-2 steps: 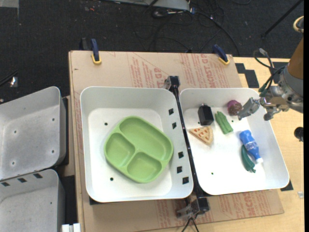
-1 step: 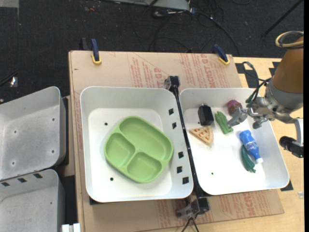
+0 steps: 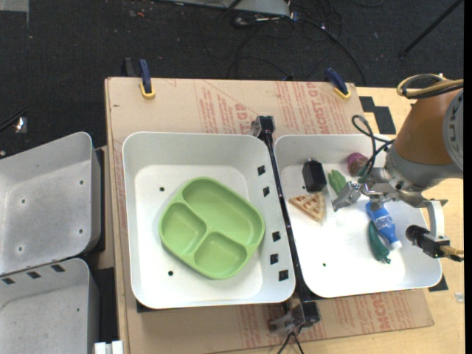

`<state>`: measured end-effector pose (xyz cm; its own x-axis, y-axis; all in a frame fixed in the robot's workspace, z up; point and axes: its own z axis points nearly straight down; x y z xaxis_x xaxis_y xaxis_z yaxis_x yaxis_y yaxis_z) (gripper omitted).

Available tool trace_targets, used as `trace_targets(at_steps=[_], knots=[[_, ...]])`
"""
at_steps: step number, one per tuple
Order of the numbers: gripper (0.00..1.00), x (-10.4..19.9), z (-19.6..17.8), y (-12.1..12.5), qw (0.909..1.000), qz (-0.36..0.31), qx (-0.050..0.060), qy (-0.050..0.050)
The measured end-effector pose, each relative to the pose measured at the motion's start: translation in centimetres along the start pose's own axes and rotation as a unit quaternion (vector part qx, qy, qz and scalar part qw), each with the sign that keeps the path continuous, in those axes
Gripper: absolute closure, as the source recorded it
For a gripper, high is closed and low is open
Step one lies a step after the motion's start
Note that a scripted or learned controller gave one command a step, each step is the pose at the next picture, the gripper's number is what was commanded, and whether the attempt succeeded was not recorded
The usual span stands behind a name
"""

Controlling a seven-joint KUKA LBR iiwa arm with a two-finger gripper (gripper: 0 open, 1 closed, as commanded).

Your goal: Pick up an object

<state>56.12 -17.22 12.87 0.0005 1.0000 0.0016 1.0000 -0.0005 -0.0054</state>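
The right bin (image 3: 354, 275) holds several small objects. A black block (image 3: 313, 175) lies near its left wall, with a tan triangular waffle-like piece (image 3: 310, 206) just in front of it. A light green piece (image 3: 338, 180) and a purple piece (image 3: 357, 160) lie toward the back. A blue and white bottle (image 3: 381, 220) rests against a dark green item (image 3: 379, 245) at the right. My gripper (image 3: 345, 196) hangs low over the middle of this bin, between the green piece and the bottle, right of the triangle. Nothing shows held in it.
The left bin (image 3: 144, 198) carries a light green divided plate (image 3: 212, 228). A black divider (image 3: 279, 198) runs between the two bins. White trays (image 3: 44, 198) lie off the bench at the left. The arm comes in from the right over the right bin's far corner.
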Motion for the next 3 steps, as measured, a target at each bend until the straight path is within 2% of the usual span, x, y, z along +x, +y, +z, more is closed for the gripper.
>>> trace_targets(at_steps=[1, 2, 3], knots=[[0.00, 0.1, 3.9, 0.0, 1.0000, 0.000, -0.001, 0.000], [1.00, 0.0, 2.6, 0.1, 1.0000, 0.000, -0.003, -0.001], [1.00, -0.3, -3.7, -0.1, 1.0000, 0.000, -0.006, -0.002]])
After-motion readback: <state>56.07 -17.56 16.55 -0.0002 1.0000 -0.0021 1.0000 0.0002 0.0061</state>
